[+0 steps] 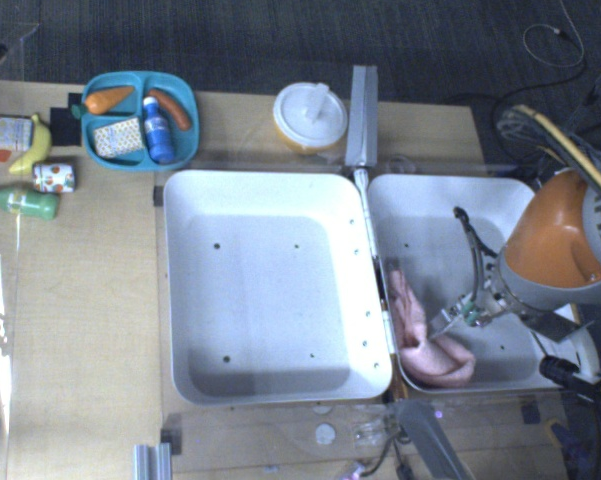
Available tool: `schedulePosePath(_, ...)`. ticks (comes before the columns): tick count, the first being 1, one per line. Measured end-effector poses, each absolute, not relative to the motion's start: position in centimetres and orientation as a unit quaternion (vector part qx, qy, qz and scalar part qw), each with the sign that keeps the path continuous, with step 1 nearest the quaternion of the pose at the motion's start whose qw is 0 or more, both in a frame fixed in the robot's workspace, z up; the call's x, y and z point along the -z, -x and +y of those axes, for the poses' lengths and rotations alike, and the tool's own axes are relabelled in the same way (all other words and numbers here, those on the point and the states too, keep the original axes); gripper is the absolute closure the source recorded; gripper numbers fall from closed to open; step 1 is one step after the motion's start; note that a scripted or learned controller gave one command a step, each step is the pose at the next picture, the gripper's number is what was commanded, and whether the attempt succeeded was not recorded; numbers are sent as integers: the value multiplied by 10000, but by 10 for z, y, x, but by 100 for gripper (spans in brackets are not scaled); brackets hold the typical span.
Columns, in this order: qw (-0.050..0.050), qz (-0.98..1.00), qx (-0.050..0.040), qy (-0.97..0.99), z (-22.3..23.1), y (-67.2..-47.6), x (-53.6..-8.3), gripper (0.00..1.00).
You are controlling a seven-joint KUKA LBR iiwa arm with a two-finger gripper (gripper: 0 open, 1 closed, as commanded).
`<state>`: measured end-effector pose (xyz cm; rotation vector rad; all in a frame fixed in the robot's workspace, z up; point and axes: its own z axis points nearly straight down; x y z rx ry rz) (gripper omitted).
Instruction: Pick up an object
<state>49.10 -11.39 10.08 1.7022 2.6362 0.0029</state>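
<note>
- Hovering low in right bin, gripper just beside pink soft object
- Lying along that bin's left wall, curled at near corner
- Can't tell claw state, tips too small
- Best centring over thick curled end, descending straight, staying off wall
</note>
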Motion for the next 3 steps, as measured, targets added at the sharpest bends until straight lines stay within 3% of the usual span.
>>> schedulePosePath(1,54,6755,-45,-7373,-115,-554,-90,0)
schedulePosePath(2,93,7555,-52,-6551,-93,-509,-91,0)
schedulePosePath(3,16,7983,-10,-6023,-112,-562,-109,0)
